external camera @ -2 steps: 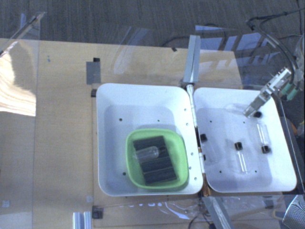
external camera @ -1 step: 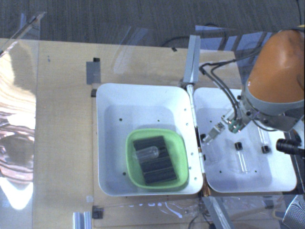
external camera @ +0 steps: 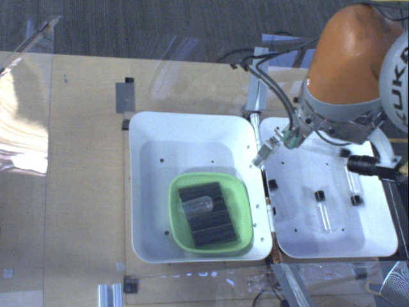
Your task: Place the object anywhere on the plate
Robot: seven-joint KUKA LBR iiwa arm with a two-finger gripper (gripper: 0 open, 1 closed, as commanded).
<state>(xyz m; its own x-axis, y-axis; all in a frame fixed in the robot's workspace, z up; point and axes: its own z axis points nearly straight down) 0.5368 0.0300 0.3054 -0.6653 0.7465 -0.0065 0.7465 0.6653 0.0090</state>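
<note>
The grey arm [external camera: 348, 56] is held above the right bin [external camera: 377, 242], whether its hand [external camera: 276, 143] is open or shut cannot be told, and the clear tube [external camera: 198, 204] is seen on a black block [external camera: 214, 226] on the green plate [external camera: 176, 200] in the left bin [external camera: 147, 171], where it might be rolled off if bumped.

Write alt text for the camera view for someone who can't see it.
A square green plate in the left white bin holds a black ridged block with a clear plastic tube lying on it. The grey-and-orange arm hangs over the right white bin, where another clear tube lies.
</note>
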